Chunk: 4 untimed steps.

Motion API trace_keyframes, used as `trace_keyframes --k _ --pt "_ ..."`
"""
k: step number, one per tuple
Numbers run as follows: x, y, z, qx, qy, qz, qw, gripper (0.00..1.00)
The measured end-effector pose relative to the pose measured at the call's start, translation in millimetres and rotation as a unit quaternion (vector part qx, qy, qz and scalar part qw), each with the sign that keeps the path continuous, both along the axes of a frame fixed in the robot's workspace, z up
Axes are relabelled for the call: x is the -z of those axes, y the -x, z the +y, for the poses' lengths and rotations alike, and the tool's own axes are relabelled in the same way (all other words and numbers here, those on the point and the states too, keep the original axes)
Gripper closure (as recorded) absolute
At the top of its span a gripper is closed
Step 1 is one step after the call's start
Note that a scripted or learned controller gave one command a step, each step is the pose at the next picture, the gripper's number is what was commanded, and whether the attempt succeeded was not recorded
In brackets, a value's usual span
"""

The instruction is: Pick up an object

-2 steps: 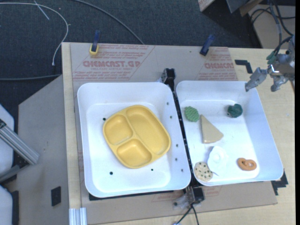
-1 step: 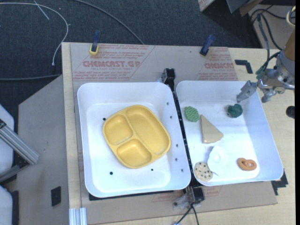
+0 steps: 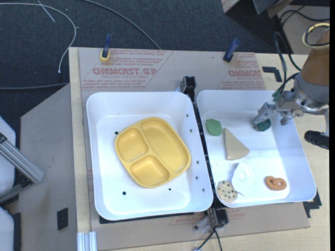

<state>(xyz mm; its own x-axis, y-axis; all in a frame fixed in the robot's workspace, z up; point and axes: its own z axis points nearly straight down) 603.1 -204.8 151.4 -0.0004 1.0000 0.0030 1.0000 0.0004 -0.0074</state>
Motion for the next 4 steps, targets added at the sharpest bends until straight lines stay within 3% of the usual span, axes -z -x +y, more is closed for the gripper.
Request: trace_keyframes --k 1,2,4 --pt "49 6 -7 0.001 0.0002 0.000 1.0000 0.00" --pt "33 4 -7 0.000 0.0012 -0.005 1.0000 1.00" --pt "-70 8 -2 -0.001 0.0025 -0.007 1.0000 1.00"
